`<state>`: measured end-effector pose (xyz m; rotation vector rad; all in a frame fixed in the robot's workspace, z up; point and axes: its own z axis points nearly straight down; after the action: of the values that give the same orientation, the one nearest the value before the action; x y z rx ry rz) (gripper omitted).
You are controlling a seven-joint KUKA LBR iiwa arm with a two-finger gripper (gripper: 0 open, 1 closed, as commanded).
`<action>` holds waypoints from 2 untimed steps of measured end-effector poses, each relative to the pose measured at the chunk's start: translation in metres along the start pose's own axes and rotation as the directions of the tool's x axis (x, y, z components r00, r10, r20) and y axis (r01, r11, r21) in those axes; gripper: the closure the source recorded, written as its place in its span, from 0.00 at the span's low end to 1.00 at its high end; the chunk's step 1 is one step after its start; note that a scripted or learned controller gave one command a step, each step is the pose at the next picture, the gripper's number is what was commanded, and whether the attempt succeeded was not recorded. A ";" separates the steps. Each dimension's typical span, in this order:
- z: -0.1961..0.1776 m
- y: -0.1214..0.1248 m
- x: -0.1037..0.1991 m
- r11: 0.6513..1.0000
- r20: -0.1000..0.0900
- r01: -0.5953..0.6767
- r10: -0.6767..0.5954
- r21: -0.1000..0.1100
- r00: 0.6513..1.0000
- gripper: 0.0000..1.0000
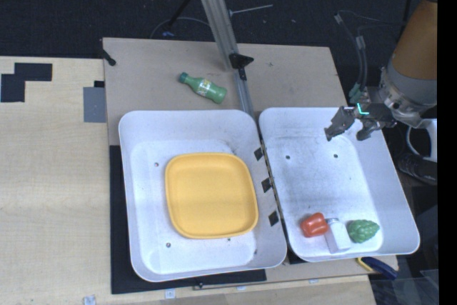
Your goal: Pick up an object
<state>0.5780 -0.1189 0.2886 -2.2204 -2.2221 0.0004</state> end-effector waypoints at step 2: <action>0.054 0.002 0.009 1.000 -0.001 -0.001 0.001 0.005 1.000 0.00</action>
<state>0.5801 -0.1095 0.2345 -2.2189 -2.2183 0.0052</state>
